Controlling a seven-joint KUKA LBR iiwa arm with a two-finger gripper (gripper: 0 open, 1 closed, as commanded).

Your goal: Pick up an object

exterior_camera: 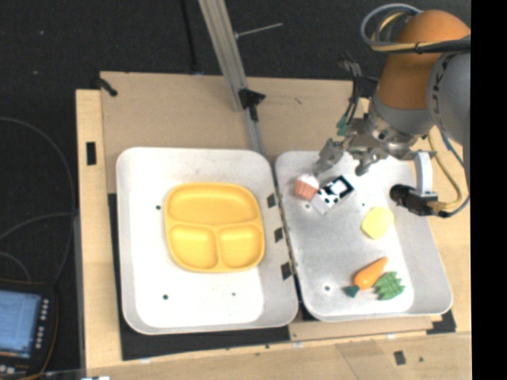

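My gripper [347,165] hangs over the far left part of the right bin [420,291]. Its two fingers stand spread apart and open, and nothing is between them. Just in front of it lie a small pink-orange piece [305,187] and a white block with black marks [333,194], touching each other. Toward the middle right of that bin sits a yellow rounded object [378,222]. A toy carrot [370,274] with green leaves [390,285] lies near the bin's front.
The left bin [142,291] holds a yellow divided plate [214,226]. A metal pole [230,54] slants up behind the bins. The grey arm with its orange band [412,62] and a black cable fitting [412,199] overhang the right bin's far right side.
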